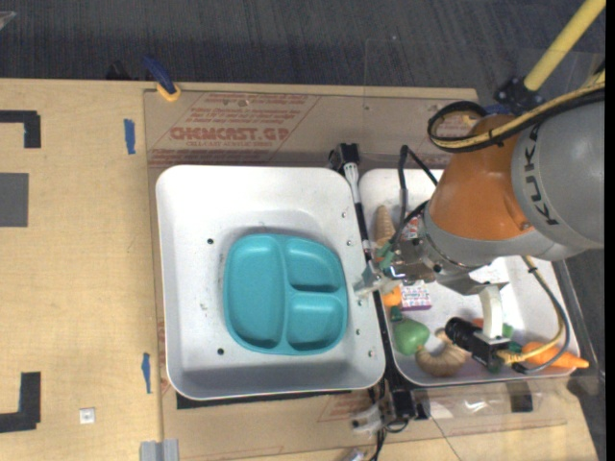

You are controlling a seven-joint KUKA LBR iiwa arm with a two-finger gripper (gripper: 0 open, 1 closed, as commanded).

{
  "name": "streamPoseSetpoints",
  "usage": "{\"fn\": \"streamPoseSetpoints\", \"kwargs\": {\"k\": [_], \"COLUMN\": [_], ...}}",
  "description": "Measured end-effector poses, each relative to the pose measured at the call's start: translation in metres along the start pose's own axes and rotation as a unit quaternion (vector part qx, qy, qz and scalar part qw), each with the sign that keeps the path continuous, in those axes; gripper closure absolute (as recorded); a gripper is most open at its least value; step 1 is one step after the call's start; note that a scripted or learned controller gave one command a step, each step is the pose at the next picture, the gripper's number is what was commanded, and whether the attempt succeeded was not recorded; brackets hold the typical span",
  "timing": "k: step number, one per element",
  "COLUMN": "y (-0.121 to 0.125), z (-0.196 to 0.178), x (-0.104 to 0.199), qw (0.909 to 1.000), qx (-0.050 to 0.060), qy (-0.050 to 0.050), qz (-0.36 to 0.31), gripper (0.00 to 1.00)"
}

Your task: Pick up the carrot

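A dark grey carpeted floor is running along the top, and below it a tan wooden bench [77, 286] is bearing a brown cardboard sheet [240, 128] with red print. The grey arm with its orange band [476, 200] is reaching in from the right and is hanging over the right-hand shallow white bin [548, 286]. The left-hand shallow white bin [192, 219] is holding a teal plastic plate with three compartments [285, 294]. The two-finger gripper [392, 269] is hovering low at the right bin's left edge, just beside the divide between the bins; whether it is apart or together I cannot tell. The orange carrot [550, 355] is lying in the right bin's lower right corner, well apart from the gripper. A round green fruit [411, 335] is sitting near the bin's lower left.
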State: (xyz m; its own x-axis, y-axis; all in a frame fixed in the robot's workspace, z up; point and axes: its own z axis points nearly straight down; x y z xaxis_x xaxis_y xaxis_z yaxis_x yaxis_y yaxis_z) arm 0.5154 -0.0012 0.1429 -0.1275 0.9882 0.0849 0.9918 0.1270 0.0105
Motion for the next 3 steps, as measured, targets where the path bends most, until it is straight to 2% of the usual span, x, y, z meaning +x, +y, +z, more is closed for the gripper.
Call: {"fn": "streamPoseSetpoints", "kwargs": {"k": [2,3], "y": [0.0012,0.0014], "z": [-0.018,-0.0181], "x": [0.0045,0.0044], "qw": [1.0,1.0], "qx": [0.001,0.0], "qy": [0.002,0.002], "qz": [-0.002,-0.002], "gripper": [1.0,0.0]}}
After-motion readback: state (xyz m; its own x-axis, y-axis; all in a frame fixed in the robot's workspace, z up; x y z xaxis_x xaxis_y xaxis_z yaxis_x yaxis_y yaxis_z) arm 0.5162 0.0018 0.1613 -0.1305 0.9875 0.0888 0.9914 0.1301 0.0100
